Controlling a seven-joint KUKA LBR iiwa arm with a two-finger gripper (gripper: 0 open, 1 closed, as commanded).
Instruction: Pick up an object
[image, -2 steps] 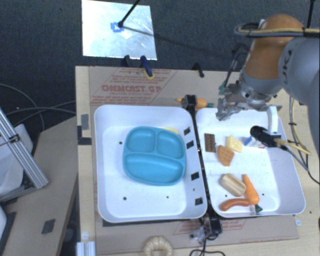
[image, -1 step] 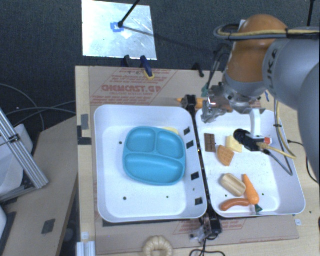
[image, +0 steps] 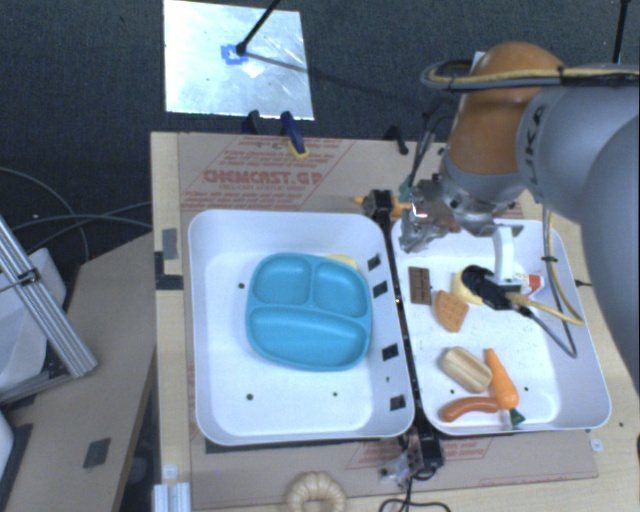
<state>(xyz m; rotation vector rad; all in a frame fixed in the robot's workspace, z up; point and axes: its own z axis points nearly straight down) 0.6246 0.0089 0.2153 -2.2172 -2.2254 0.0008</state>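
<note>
The tool (image: 425, 232) hangs over the right bin's (image: 575, 385) back-left corner.

A robot test bench in a lab.

Left of the gripper (image: 420, 235), two white bins (image: 220, 300) sit on a brown board (image: 260, 170) printed with lettering and clipped at its far edge. Loose cables (image: 60, 215) trail over dark carpet (image: 80, 90) far to its left, beside an aluminium frame rail (image: 40, 310). Plastic toy food (image: 470, 368) lies just below it.
</note>
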